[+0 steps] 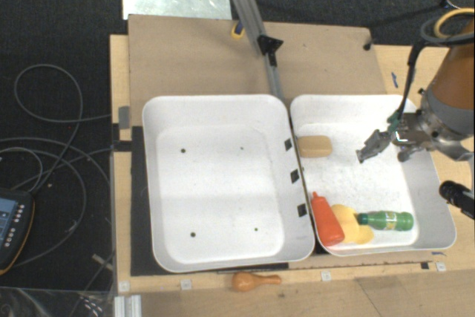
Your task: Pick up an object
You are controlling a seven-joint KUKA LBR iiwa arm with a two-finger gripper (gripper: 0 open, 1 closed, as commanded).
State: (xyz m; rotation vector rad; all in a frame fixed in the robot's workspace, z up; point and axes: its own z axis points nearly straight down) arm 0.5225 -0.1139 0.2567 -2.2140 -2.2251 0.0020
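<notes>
Objects sit in the right bin [427, 182]: a tan block [315, 146] at centre frame looks light, stiff, graspable across its short sides; the claw [382, 143], right of it, whether wide or narrow cannot be told

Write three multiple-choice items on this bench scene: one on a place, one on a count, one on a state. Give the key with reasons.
1. Where does the tan rectangular block lie?
A. In the left white bin
B. In the right white bin, by its left wall
C. On the bench outside the bins

2. How many things lie in the right white bin?
A. Two
B. Four
C. Six

3. How does the green plastic bottle rest?
A. On its side
B. Upright
C. Between the gripper's fingers

Key: 1 B, the block sits against the divider side. 2 B, block, red-orange bottle, yellow soft toy, green bottle. 3 A, it lies flat, apart from the gripper.
</notes>
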